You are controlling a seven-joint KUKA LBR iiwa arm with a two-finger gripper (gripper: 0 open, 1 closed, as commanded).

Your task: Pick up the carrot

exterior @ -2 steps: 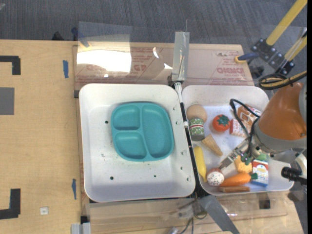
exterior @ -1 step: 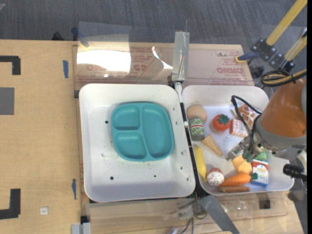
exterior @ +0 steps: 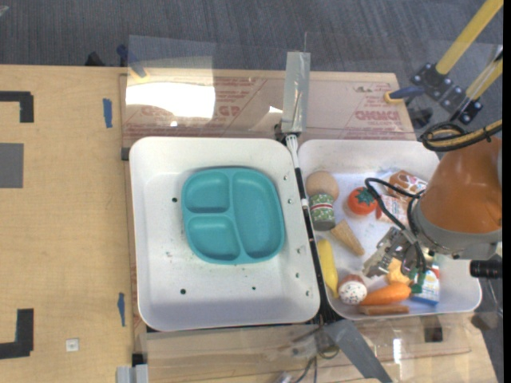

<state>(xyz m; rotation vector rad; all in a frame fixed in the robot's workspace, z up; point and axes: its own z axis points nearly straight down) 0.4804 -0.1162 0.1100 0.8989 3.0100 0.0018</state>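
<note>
The jaws [exterior: 397,259] are seen low in the right bin [exterior: 463,298], directly above the carrot [exterior: 386,294]; how far apart they stand cannot be told, and nothing is seen gripped between them. The carrot is laid flat near the bin's front edge, its tip pointed toward a speckled white egg [exterior: 352,291] just beside it. A yellow banana [exterior: 327,265] is stretched along the bin's left wall. Farther back, an ice cream cone [exterior: 348,236], a tomato [exterior: 363,202] and a green and brown can [exterior: 322,198] are scattered. The arm's orange band [exterior: 467,190] is seen over the bin's right side. In the left bin [exterior: 152,278], 1 teal plate [exterior: 234,214] with 3 compartments is set near the middle.
</note>
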